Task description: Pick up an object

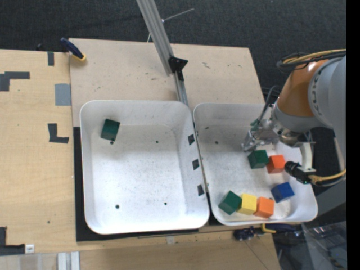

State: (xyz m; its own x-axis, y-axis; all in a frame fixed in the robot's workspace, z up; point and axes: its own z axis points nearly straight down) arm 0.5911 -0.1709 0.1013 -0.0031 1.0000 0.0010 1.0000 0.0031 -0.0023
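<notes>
On the table [140, 72], the right bin [225, 122] holds a loose cluster of blocks, and the grey arm [315, 94] reaches in from the right, bent down over them. Its end effector [254, 144] hovers just above the dark green block [258, 159], touching the orange block [276, 163]; descend straight and centred so it isn't nudged aside. I cannot tell its state.

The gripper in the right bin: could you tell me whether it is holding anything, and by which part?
It cannot be told. The gripper sits directly above a green cube in the right bin, but no object shows between its fingers.
</notes>
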